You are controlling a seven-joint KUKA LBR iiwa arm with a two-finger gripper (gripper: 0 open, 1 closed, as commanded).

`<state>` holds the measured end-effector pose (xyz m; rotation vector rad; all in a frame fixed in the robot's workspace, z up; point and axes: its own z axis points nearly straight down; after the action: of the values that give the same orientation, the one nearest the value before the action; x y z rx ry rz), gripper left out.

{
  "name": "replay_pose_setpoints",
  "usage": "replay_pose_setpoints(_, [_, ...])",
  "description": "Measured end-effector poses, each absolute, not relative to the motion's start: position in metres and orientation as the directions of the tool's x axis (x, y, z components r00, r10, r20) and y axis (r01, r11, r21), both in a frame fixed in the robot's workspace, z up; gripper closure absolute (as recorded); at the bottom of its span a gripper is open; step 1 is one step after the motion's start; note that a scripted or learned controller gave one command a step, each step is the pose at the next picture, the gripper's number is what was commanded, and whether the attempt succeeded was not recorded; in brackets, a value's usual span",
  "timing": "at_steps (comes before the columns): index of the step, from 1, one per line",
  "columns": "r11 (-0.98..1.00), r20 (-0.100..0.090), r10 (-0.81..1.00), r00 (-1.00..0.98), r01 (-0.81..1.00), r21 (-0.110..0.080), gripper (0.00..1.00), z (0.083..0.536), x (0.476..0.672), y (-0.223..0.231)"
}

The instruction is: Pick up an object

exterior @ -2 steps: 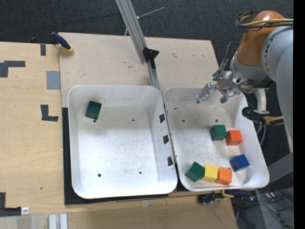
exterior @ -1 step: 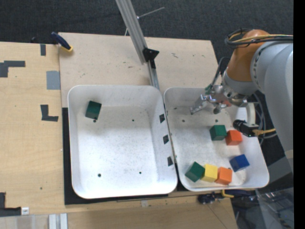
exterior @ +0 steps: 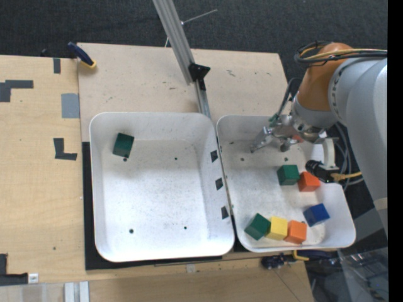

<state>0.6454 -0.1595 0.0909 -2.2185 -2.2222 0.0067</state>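
Gripper [exterior: 261,142] over right bin [exterior: 234,131], finger state indiscernible; green cube [exterior: 288,174] just below-right, apart.

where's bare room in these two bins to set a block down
Left bin: nearly all bare floor; one dark green block near its far left corner. Right bin: bare strip along the divider, below the gripper. Crowded along its right and near sides.

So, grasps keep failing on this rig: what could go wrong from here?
The gripper hangs over bare floor in the right bin, so closing here would likely catch nothing. The green, yellow and orange cubes sit touching in a row, so fingers may jam between them. The orange block lies close to the bin wall.
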Motion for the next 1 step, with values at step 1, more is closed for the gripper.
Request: replay_pose_setpoints(1, [0.003, -0.001, 1.0, -0.003, 1.0, -0.003, 1.0, 0.1017, 0.646, -0.1584])
